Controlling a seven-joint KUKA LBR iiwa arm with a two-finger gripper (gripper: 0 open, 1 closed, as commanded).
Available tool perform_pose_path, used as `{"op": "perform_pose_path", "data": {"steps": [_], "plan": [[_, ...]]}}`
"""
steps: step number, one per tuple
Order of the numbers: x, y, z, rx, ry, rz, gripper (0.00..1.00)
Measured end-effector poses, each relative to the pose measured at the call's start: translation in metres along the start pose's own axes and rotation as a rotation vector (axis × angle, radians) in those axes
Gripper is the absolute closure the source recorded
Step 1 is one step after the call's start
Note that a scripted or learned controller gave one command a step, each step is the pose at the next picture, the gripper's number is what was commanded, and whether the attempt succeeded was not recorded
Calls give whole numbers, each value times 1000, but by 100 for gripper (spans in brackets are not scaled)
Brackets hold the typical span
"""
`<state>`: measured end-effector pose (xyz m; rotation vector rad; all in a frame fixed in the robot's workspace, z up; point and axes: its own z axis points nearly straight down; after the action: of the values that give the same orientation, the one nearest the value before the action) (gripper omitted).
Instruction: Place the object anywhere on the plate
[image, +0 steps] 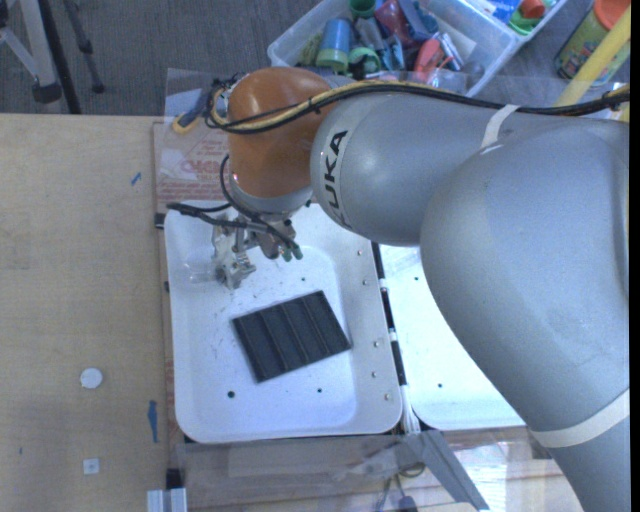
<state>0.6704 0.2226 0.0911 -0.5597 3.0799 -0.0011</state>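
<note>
A grey robot arm reaches over the left white bin (200, 400). Its gripper (237, 262) hangs low near the bin's far end, and I cannot tell what state it is in. A dark ribbed plate (291, 335) lies flat just below and beside it. Something pale and glassy sits at the tips, too blurred to name. Judging by this, placement is not yet done.

One fixed camera looks down at a slant from above the tabletop (70, 250). It takes in both white bins (200, 400) at fairly close range. The arm (480, 200) enters from the right.
</note>
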Motion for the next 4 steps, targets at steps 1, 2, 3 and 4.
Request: {"op": "perform_pose_path", "data": {"steps": [1, 2, 3, 4], "plan": [[1, 4, -74, -5, 1, -256, 100], [15, 10, -63, -8, 6, -549, 100], [107, 35, -135, -8, 6, -828, 100], [64, 15, -22, -8, 2, -843, 100]]}}
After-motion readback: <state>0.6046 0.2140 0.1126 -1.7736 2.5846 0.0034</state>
